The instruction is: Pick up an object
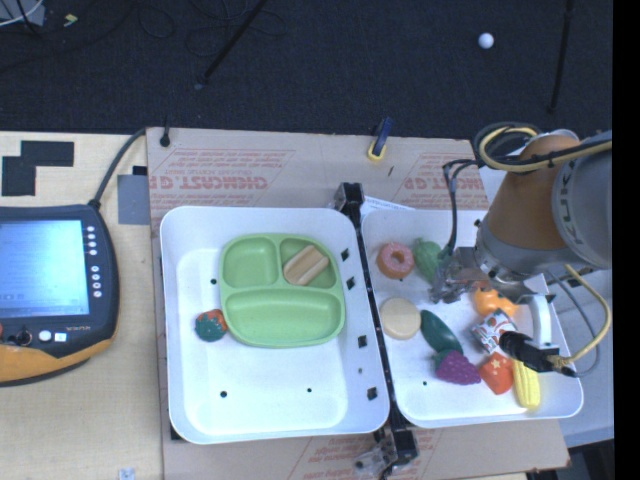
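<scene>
Hovering low over the right bin [470, 413], the gripper [455, 286], its opening too hidden to tell, seems mid-reach beside the green toy vegetable [428, 259] and orange fruit [487, 301]; next it must settle squarely on one.

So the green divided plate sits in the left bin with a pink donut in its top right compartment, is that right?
Not quite. The green divided plate does sit in the left bin, but its top right compartment holds a tan block that looks like a bread piece, not a donut. The pink donut lies in the right bin, as the camera view shows.
</scene>
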{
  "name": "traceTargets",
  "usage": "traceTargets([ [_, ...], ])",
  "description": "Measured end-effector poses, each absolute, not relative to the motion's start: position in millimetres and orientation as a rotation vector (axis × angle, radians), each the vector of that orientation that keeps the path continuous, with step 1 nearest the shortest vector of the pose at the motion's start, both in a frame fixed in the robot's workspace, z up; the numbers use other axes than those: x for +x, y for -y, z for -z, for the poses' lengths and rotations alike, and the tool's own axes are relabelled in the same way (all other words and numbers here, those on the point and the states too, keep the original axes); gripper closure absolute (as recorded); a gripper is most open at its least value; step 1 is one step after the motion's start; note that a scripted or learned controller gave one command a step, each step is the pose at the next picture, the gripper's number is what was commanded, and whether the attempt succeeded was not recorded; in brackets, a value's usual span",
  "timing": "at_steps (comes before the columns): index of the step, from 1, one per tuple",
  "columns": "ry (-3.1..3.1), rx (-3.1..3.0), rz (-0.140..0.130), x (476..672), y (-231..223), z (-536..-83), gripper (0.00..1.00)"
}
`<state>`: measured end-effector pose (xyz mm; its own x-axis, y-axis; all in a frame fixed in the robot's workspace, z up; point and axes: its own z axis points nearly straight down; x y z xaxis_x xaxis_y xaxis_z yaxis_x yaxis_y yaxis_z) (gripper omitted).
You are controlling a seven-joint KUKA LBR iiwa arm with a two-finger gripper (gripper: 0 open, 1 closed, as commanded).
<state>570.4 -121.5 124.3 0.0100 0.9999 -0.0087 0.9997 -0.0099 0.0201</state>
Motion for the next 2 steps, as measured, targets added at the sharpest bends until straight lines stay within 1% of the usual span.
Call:
traceTargets([
  [1,-2.213,2.229,0.0,561.0,128,-176,1.0],
  [2,-2.219,2.22,-0.003,561.8,130,-229,1.0],
])
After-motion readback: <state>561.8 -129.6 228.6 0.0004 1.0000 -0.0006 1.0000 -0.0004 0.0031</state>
